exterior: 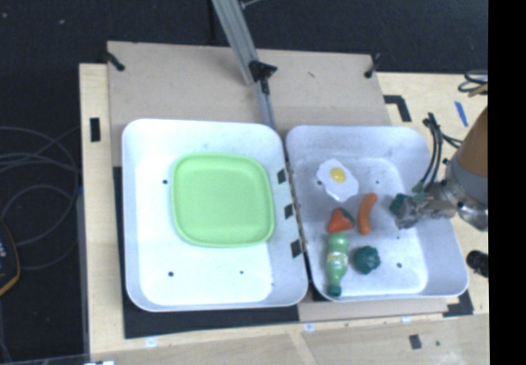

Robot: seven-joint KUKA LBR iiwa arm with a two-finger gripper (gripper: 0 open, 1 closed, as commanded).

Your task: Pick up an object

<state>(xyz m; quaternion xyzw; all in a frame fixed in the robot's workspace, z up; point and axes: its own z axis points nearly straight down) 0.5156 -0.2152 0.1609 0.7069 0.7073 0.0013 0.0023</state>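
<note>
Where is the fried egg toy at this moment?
The fried egg toy lies in the right bin, in its upper left part, just above the strawberry and up-left of the orange carrot.

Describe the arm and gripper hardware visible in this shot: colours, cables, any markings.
At the view's right, the arm shows a brownish-orange band above a grey wrist section. Thin dark cables loop along its left side, running down toward the wrist. The gripper is a compact assembly of dark and grey metal parts with a dark greenish tip, seen over the right bin. No markings are legible at this resolution.
</note>
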